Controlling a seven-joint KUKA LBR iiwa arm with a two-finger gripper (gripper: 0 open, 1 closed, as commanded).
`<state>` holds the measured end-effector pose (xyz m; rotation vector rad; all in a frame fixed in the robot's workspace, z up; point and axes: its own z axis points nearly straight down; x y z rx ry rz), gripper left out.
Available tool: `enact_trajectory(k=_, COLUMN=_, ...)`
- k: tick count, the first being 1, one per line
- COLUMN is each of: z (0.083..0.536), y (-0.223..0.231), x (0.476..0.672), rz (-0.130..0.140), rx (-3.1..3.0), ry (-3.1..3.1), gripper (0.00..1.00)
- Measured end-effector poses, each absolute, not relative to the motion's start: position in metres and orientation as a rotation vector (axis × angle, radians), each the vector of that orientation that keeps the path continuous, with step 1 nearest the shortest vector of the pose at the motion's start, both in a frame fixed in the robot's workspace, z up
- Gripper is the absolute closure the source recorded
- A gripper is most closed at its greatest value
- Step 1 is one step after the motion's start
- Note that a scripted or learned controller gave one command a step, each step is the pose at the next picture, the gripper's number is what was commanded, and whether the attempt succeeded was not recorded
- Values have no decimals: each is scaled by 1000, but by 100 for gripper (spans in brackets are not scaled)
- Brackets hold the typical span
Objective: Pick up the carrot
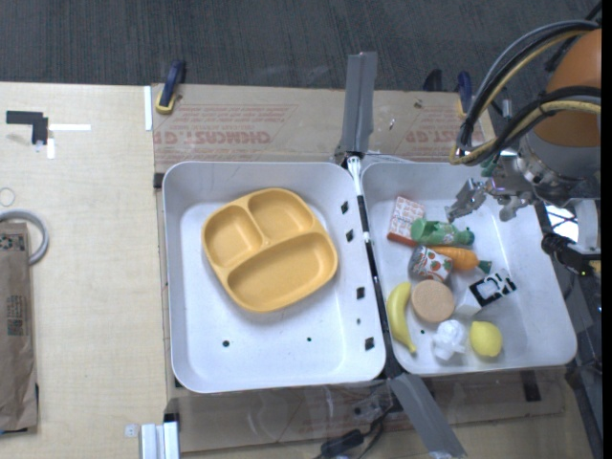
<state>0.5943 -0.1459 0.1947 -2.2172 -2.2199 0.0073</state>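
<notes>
- I see the end effector (466, 202) hovering over the far part of the right bin (559, 347), fingers slightly apart, holding nothing
- The carrot (453, 255) lies mid-bin, just near-left of it, touching a can (431, 265)
- A yellow divided plate (270, 248) sits in the left bin (182, 285)

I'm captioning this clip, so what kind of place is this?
Probably a robotics lab test bench: a grey robot arm reaches over two shallow white plastic bins, one holding toy food such as an orange carrot, beside taped brown cardboard.
</notes>
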Motion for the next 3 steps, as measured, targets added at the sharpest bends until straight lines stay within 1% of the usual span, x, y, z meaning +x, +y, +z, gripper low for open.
enact_trajectory(k=1, z=100, y=-198, x=585, rz=-14, rx=-1950, ry=-2480, gripper=0)
enact_trajectory(k=2, z=100, y=-200, x=568, rz=-23, rx=-2335, ry=-2120, gripper=0)
enact_trajectory(k=3, z=90, y=-196, x=565, rz=-2, rx=-2794, ry=-1425, gripper=0)
